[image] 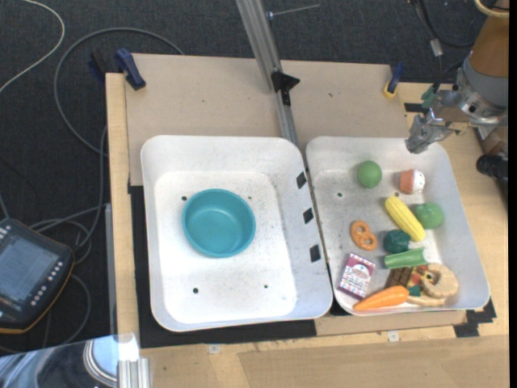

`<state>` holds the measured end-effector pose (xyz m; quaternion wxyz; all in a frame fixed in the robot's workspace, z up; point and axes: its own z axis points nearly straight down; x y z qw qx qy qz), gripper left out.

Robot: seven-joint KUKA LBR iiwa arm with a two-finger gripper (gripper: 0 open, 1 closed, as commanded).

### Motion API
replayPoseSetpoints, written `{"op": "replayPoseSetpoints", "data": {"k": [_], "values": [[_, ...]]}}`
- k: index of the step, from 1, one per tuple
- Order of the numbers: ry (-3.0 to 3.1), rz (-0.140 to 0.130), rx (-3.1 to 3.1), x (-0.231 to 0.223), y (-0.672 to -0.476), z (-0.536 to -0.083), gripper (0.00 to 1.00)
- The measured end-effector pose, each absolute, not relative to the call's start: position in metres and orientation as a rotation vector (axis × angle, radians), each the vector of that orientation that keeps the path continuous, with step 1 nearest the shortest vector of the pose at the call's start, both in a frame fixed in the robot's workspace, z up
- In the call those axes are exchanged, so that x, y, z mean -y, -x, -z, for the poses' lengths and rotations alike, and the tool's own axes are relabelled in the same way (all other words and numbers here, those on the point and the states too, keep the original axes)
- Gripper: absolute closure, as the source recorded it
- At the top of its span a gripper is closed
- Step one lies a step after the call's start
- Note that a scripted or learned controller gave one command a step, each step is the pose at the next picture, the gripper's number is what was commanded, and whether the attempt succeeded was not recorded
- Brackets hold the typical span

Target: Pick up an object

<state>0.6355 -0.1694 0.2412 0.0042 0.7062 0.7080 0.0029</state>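
far off to my left, in the left white bin (161,168), sits a round teal plastic bowl (219,222), upright and well apart from me. my gripper (422,138) hangs over the far rim of the right white bin (323,168), and i cannot tell how it is set. just below me and a little left lies a green ball (369,174); right below me, a small red and white toy piece (412,181). nearer the camera lie an orange pretzel (363,234), a yellow corn cob (404,218) touching a second green ball (430,215), a dark teal lump (396,240), a green pod (404,259), a pink printed packet (355,276) and an orange carrot (381,298). nothing is in my grasp.
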Motion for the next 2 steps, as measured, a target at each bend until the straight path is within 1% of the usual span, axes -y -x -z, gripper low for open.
{"op": "replayPoseSetpoints", "data": {"k": [1,2], "values": [[-2.211,-0.009,-2.224,0.123,-0.646,-0.242,1.0],[-2.223,0.006,-2.237,0.065,-0.645,-0.232,1.0]]}}
